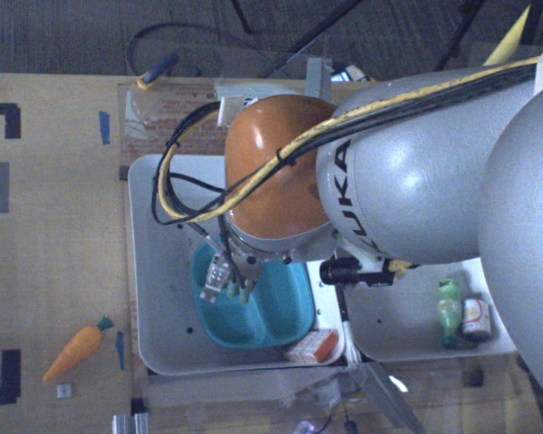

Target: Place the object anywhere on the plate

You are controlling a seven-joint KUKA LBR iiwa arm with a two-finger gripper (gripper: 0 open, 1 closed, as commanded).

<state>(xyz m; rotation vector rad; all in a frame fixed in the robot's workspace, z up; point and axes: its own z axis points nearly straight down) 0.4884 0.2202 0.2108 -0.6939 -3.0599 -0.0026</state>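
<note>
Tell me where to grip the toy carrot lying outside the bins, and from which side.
Grip the toy carrot across its thick orange middle, coming straight down from above. It lies flat on the bench, tilted, green top toward the left bin; set the fingers across its long axis, where the body is widest.

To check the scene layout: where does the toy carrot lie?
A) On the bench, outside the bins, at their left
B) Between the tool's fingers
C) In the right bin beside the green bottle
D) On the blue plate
A: the carrot rests on the bench, left of the left bin.
</note>
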